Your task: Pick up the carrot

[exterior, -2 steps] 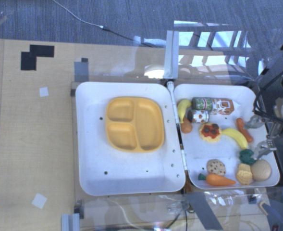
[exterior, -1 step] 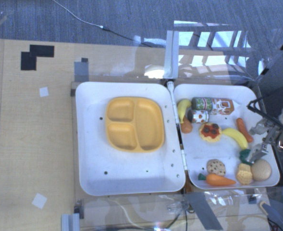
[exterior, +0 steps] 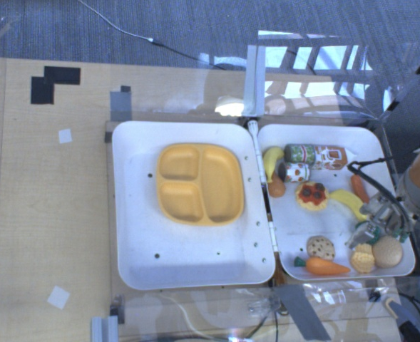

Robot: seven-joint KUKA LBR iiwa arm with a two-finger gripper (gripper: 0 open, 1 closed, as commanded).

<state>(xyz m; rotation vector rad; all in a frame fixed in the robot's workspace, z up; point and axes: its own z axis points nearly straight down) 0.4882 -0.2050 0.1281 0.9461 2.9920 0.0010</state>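
Left bin (exterior: pixel 135 262): yellow tray (exterior: pixel 199 182).
Right bin (exterior: pixel 295 266): carrot (exterior: pixel 326 266) at near wall, just right of cookie (exterior: pixel 320 246).
Jaws (exterior: pixel 378 224): right of carrot, among bun (exterior: pixel 387 251) and banana (exterior: pixel 349 201); opening cannot be told.
Risk: neighbours grabbed instead.

Two shallow white bins side by side on a wooden bench. In the left bin (exterior: pixel 135 191), a yellow divided plate (exterior: pixel 197 182). In the right bin (exterior: pixel 381 142), toy food: carrot (exterior: pixel 324 266) near 6 o'clock, cookie (exterior: pixel 320 246) just above it, small pizza (exterior: pixel 312 195) at centre, can (exterior: pixel 314 154) lying at 12, bananas (exterior: pixel 271 161) at 10 and (exterior: pixel 348 201) toward 3, bread roll (exterior: pixel 387 251) at 5. Gripper (exterior: pixel 378 223) low over the right bin's 4 o'clock side, apart from the carrot.
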